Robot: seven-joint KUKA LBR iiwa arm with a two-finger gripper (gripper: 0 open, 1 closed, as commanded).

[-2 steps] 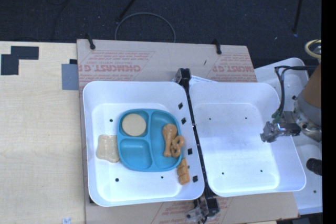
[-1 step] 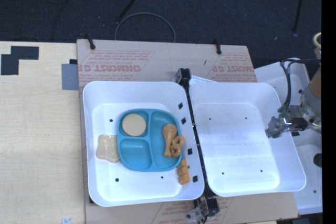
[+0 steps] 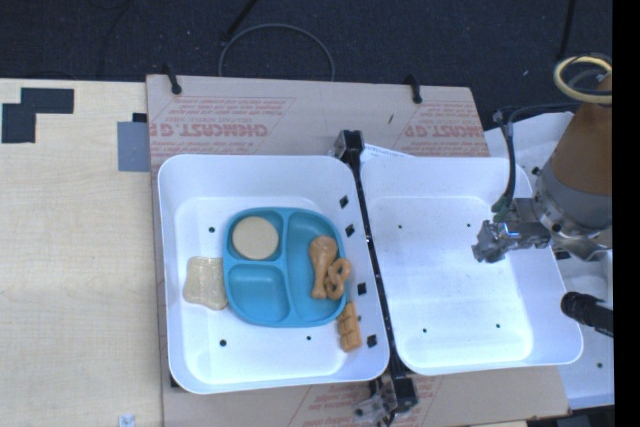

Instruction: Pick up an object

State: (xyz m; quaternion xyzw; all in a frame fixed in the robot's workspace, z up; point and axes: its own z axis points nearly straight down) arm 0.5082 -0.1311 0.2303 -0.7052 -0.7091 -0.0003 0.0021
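The gripper [image 3: 492,241] hung over the right bin [image 3: 450,335]; whether clenched or released, I cannot tell. Objects lay well to its left, around the tray [image 3: 270,300]. It would need to cross over, descending squarely onto the bread [image 3: 205,282].

Left bin [image 3: 180,215]: white, shallow, holds all items.
Tray [image 3: 262,300]: blue, three compartments, lying flat in the bin's middle.
Disc [image 3: 254,237]: round, tan, flat in the tray's upper-left compartment.
Pretzel piece [image 3: 328,267]: brown, knotted, in the tray's right compartment.
Pale slab [image 3: 205,282]: cream, squarish, on the bin floor touching the tray's left edge.
Brown chunk [image 3: 348,327]: small, on the bin floor just beside the tray's lower-right corner.
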